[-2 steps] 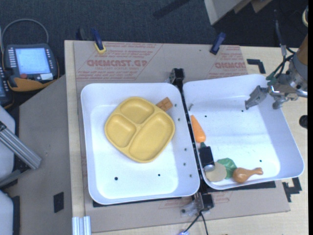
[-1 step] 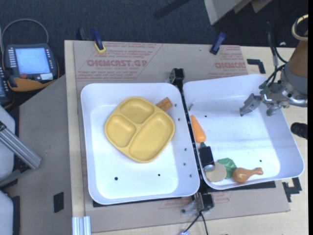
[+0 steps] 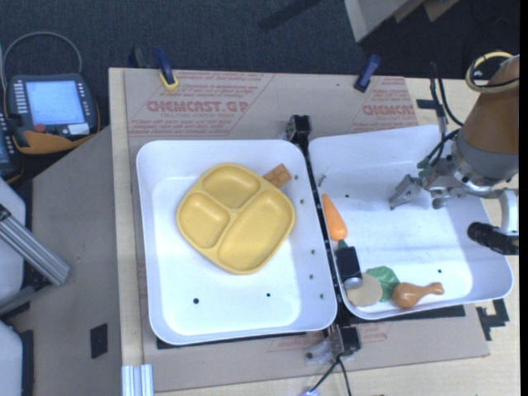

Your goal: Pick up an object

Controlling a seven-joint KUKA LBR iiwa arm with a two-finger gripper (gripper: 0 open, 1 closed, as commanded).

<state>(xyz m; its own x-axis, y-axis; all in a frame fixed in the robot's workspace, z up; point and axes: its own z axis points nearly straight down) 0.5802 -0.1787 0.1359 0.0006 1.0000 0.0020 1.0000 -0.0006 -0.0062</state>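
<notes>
My gripper [image 3: 421,196] hangs over the upper middle of the right bin [image 3: 462,246], and its two grey fingers stand apart with only bare bin floor between them. An orange carrot [image 3: 333,218] lies along that bin's left wall, well left of the gripper. Below the carrot sit a black block [image 3: 347,262], a beige round piece [image 3: 364,291], a green toy [image 3: 384,276] and a brown drumstick [image 3: 417,291] at the front left corner. The left bin [image 3: 165,287] holds a yellow divided plate [image 3: 236,218] with a small brown block [image 3: 277,174] at its upper right edge.
The grey arm with its orange band [image 3: 493,122] comes in from the right over the right bin's far corner. A black part [image 3: 493,236] of the arm juts over the bin's right wall. A metal divider [image 3: 313,221] runs between the bins. A teach pendant [image 3: 51,110] lies off the bench at far left.
</notes>
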